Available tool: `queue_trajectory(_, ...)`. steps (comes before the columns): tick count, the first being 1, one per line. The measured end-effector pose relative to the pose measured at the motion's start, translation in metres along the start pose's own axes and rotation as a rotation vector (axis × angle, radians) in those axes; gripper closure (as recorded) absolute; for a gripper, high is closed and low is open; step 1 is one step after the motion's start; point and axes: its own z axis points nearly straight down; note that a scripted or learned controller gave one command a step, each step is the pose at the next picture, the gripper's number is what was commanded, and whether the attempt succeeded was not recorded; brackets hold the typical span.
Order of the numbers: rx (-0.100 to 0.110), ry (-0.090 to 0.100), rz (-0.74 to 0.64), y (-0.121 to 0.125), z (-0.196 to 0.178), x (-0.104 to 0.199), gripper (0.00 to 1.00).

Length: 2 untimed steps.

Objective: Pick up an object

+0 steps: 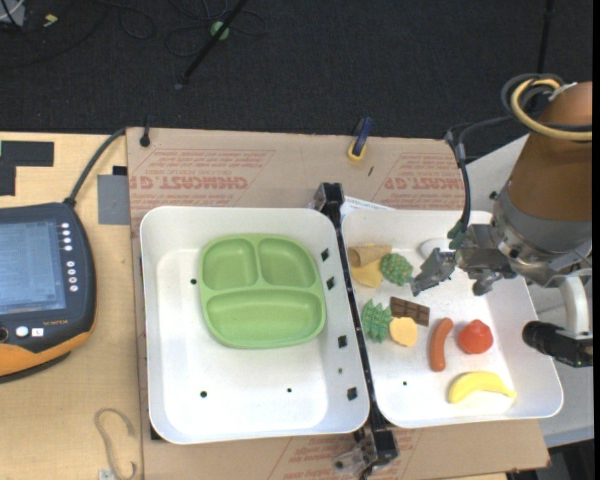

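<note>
Claw (458, 270) low over the upper middle of the right bin (540, 393); dark fingers splayed apart, nothing between them. One fingertip close above and to the right of the chocolate bar (409, 310), the other out toward the tomato (474, 337).

No single target set by the task. Candidates all in the right bin: tomato, sausage (439, 344), banana (479, 388), chocolate bar, two broccoli florets (396, 267) (376, 320), small yellow piece (404, 333) and a tan wedge (367, 265) near the divider.

Risks, as judged:
- Crowding at left centre: floret, chocolate bar and yellow piece touching or nearly so. Likely to nudge a neighbour or pinch two at once on descent there.
- Tomato rounded and glossy; prone to squirt sideways if pads close off-centre.
- Sausage a smooth slim cylinder, lying near upright in view; apt to roll if gripped along its length rather than across.
- Banana curved, near the bin's lower rim; little room for a finger on the wall side.
- Chocolate bar flat and low; hard to get fingertips under its edges.

Materials: toy food, apparently moulded plastic, mostly smooth; florets knobbly. Bins thin white plastic, shallow, rounded corners. Left bin (170, 388) with a green three-compartment plate (260, 290), matte. Cardboard sheet (230, 173) beneath, on a wood-toned table (40, 408).
</note>
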Motion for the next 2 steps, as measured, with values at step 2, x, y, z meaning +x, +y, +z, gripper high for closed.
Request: queue_trajectory(2, 0.001, 0.000, 0.000, 0.000, 0.061, -0.004, 0.00)
